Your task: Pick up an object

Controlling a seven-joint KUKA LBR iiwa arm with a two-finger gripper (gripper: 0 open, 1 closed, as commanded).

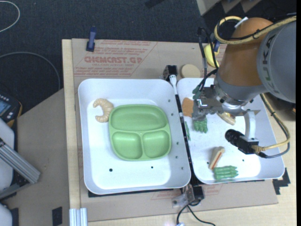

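Gripper (201, 115) sits low over the right bin (265, 161), near its left wall. Directly under it is a small green toy vegetable (201, 125), touching the tip or just below it; contact unclear. Gripper state: cannot tell, the wrist body blocks the view.

Judgement: the piece looks like moulded plastic play food, so light, stiff, somewhat slick, not fragile. Best hold is across its narrow middle, where the lumpy sides give purchase. A pinch at 1 end would likely squirt it out.

Neighbours: orange piece (187, 107) just beside it; green bean bundle (225, 172) well apart. Left bin (94, 164) holds 1 green divided plate (139, 131).
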